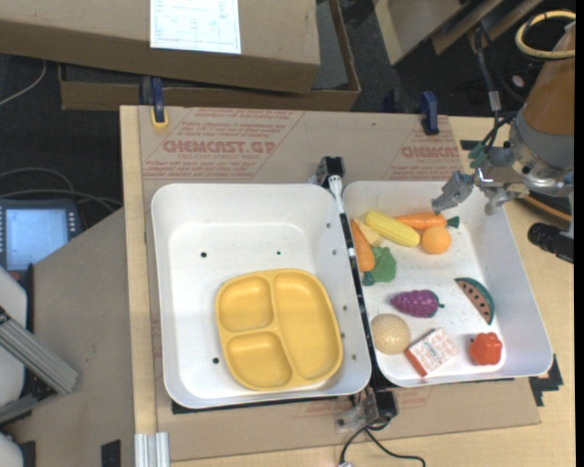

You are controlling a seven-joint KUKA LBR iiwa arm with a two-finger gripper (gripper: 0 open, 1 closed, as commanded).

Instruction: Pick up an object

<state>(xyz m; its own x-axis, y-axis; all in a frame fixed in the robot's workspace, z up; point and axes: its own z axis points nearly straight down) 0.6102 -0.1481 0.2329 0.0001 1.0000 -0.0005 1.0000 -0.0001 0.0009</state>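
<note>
My gripper, fingers spread apart and holding nothing, hangs over the right bin near the orange and corn.

Red print on the brown board under the bins

The board lying on the desk carries red lettering along its far edge: "CHEMCAST GP" reads on the left, above a smaller line too fine to make out, and the same mark repeats fainter on the right. A white printed sheet sits on the cardboard box behind; its text is too small to read.
</note>
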